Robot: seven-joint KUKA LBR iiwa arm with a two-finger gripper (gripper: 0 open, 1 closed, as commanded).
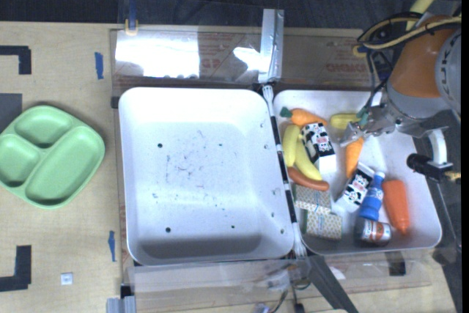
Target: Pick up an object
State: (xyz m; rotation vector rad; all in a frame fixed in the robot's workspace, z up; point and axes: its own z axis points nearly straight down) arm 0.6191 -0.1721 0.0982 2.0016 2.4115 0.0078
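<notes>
The right bin (429, 179) holds several items: a yellow banana (292, 149), a black-and-white cow-patterned box (317, 139), a small carrot (353, 156), a reddish sausage (308, 177), a second cow-patterned piece (357, 189), a blue bottle (372, 203), a large orange carrot (397, 205), a can (374, 232) and a patterned packet (320, 217). My gripper (364, 124) hangs low over the bin's back part, beside a yellow item (341, 119) and just above the small carrot. Nothing can be seen held in it.
The left bin (146, 113) lies beside the right one, sharing a raised middle wall (282, 172). A green divided plate (48, 155) rests on the bench at far left. A clear plastic panel (198, 48) stands behind the left bin. Cables (381, 29) loop near the arm.
</notes>
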